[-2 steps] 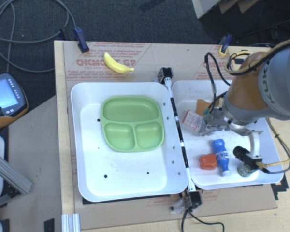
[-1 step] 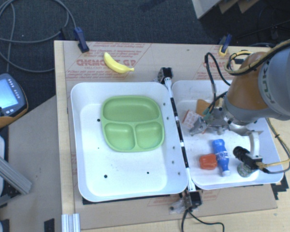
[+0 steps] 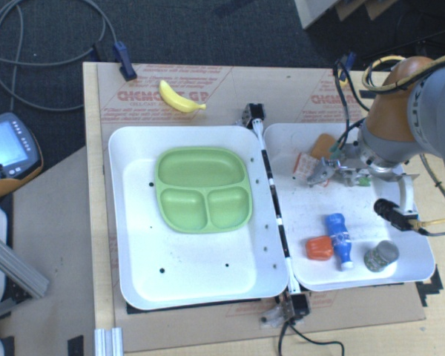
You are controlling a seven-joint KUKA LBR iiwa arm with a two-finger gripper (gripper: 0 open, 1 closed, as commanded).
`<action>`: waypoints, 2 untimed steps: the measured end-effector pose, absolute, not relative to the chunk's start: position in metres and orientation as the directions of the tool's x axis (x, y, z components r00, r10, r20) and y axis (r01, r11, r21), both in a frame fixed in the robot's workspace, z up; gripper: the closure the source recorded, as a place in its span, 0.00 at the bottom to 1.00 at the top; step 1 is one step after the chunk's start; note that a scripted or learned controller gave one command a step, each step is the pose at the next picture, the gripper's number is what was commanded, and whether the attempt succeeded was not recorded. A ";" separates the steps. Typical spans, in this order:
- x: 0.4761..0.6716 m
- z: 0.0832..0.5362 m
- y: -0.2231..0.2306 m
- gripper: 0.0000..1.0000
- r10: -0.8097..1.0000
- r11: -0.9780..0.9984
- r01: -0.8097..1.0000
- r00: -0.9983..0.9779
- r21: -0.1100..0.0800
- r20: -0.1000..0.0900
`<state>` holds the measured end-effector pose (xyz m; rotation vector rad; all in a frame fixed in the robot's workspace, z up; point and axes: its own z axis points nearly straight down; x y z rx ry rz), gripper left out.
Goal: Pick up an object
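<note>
Packet (image 3: 305, 167): lies at back-left of right bin (image 3: 423, 269), just beside gripper (image 3: 328, 170). You cannot tell if jaws are open or closed. Centre on packet, descend straight. Avoid orange block (image 3: 323, 144) just behind. 3 more things sit near front.

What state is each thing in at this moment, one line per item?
Green divided plate: flat in the left bin, compartments bare.
Banana: lying on the bench, outside both bins.
Blue tube: lying flat, touching the orange object.
Grey can: right bin.
Gripper: low over right bin.
</note>
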<state>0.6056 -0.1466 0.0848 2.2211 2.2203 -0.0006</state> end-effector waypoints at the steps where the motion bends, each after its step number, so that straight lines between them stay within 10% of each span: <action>1: 0.651 0.085 -0.116 0.00 1.000 0.002 1.000 -0.002 0.002 -0.001; 2: 0.653 0.098 -0.116 1.00 1.000 0.003 1.000 -0.003 0.008 -0.003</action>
